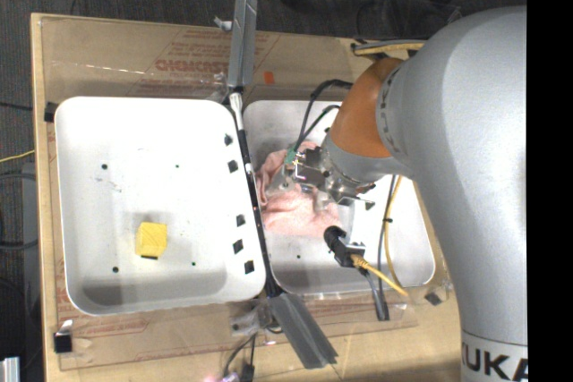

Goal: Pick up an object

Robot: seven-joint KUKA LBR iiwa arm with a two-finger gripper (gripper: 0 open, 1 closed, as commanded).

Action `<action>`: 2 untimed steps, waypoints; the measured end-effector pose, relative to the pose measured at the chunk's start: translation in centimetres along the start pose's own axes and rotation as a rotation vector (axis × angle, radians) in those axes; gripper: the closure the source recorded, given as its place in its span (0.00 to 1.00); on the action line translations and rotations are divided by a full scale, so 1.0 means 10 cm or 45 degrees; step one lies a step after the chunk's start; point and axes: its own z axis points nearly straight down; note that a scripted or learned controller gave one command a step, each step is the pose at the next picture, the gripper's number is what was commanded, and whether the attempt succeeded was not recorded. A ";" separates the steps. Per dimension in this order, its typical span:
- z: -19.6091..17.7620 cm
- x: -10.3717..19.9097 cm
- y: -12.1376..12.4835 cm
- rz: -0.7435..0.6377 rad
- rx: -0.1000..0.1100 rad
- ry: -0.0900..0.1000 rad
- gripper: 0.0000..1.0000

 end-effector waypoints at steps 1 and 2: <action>-0.09 0.01 -0.01 -0.008 0.007 0.001 1.00; -0.92 0.49 0.44 -0.375 -0.005 -0.001 1.00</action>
